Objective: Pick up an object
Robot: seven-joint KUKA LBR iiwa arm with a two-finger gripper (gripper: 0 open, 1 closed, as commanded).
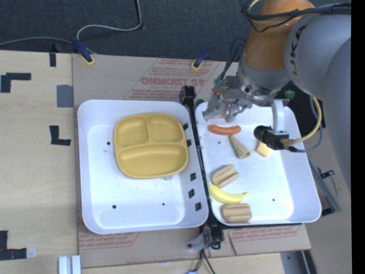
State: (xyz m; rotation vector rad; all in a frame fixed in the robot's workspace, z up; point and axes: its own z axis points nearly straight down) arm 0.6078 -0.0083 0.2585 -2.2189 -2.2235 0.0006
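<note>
Hovering: the gripper (221, 112) hangs over the top left corner of the right bin (296, 170), just above the sausage (224, 129).
Tool state: its metal fingers look spread a little with nothing between them, though the slant makes this hard to read.
Nearest thing: the sausage lies flat on the bin floor, long side running left to right.
How it likely handles: light, probably a smooth plastic toy, stiff, rounded, so it may roll or slip out of a poor pinch.
Where to take hold: across the narrow middle, fingers on either long side.
Other choices: cone (240, 147), bread roll (224, 175), banana (226, 196), second roll (236, 212), all light and well apart.
Left bin (97, 170): holds a yellow divided plate (151, 144), too wide and flat for an easy pinch.
</note>
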